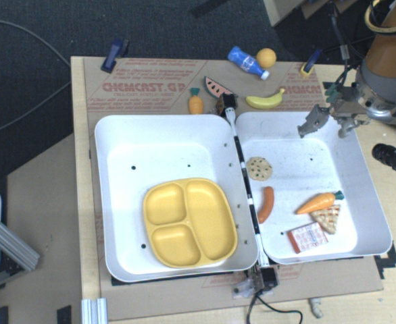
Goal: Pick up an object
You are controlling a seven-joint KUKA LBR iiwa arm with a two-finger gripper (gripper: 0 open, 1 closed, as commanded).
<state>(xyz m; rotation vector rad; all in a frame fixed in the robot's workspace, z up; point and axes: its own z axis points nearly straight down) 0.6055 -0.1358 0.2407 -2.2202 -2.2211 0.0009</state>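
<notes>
My gripper (329, 125) hangs over the far edge of the right bin (360, 181), fingers spread open and nothing between them. Below it in that bin lie a cookie (259, 169), a sausage (266, 204), a carrot (317, 202), a waffle-like wedge (328, 218) and a red and white packet (308, 237). All of them rest on the bin floor, well apart from the fingers.
The left bin (117, 147) holds a yellow divided plate (188, 221). Behind the bins on the board lie a banana (265, 100), a blue bottle (246, 62), an orange (267, 57), a watermelon slice (215, 87) and a small orange toy (196, 104).
</notes>
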